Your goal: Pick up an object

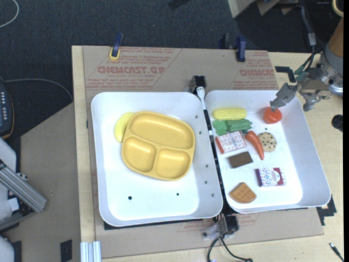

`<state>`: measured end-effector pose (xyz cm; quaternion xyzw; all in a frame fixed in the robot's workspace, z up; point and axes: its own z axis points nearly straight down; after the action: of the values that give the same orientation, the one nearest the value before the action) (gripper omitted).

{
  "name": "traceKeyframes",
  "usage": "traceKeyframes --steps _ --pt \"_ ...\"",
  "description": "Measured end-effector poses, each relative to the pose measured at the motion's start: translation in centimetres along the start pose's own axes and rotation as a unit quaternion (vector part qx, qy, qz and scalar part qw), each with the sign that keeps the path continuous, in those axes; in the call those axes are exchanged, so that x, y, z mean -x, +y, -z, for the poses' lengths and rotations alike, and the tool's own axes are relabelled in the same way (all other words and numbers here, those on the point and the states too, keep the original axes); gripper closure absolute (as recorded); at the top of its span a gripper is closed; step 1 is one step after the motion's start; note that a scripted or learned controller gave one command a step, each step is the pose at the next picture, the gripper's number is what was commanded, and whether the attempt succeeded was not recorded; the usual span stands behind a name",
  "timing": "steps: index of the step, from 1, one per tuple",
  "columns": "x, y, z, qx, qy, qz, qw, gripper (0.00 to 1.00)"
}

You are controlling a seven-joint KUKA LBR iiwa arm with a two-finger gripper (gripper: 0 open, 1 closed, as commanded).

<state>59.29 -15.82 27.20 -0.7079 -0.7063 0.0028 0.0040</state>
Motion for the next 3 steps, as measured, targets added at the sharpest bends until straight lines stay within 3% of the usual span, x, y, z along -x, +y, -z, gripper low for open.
traceKeyframes --steps 1,3 --pt "0.0 0.2 0.6 0.005 -0.001 0.001 1.0 0.0" --pt "-1.2 0.7 -8.5 0.002 0.0 0.001 1.0 0.0"
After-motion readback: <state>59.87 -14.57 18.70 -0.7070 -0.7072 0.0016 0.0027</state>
